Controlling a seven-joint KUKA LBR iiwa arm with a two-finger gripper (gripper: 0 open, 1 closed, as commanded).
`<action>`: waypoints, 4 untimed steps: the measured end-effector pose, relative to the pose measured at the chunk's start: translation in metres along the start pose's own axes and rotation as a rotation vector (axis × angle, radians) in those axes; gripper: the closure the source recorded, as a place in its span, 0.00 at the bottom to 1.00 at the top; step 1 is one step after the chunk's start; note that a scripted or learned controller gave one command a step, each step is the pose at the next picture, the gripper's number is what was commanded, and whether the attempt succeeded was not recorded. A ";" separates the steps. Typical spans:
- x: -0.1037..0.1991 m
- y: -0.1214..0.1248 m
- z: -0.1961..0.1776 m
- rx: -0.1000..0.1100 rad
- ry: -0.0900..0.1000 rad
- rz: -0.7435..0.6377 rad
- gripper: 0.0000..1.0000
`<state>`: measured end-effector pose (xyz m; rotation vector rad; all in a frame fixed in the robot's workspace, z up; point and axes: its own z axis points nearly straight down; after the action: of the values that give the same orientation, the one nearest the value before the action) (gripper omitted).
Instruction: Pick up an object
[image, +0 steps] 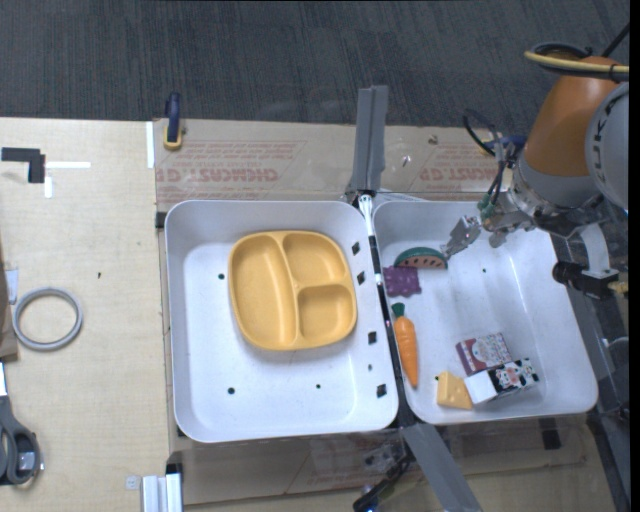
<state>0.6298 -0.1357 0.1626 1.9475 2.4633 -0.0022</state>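
The gripper (466, 236) hung over the far side of the right bin (560, 400). Its 2 fingers looked a little apart with nothing between them, but they were small and hard to see. The watermelon slice (421, 259) lay just beside it, and the carrot (405, 346) nearer the front.

two bins sit side by side on the bench: the left bin (190, 330) holds a divided plate (293, 289) near its middle. in the right bin (545, 300), a watermelon slice (420, 258) lies at the back left, a grape bunch (403, 282) just in front of it, and a carrot (405, 347) along the left wall. a cheese wedge (453, 391) sits at the front, beside a small carton (504, 380) with a packet (480, 352) just behind it. the gripper (466, 236) hangs over the back of the right bin, right of the watermelon slice. a tape ring (45, 318) lies on the bench, well left of the bins.
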 end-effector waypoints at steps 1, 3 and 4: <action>0.023 0.028 0.054 0.002 0.000 0.256 0.00; 0.051 -0.027 0.071 0.002 0.002 0.463 0.00; 0.054 -0.069 0.072 0.007 0.000 1.145 0.00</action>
<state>0.5503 -0.0991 0.0902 2.9751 1.0160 -0.0091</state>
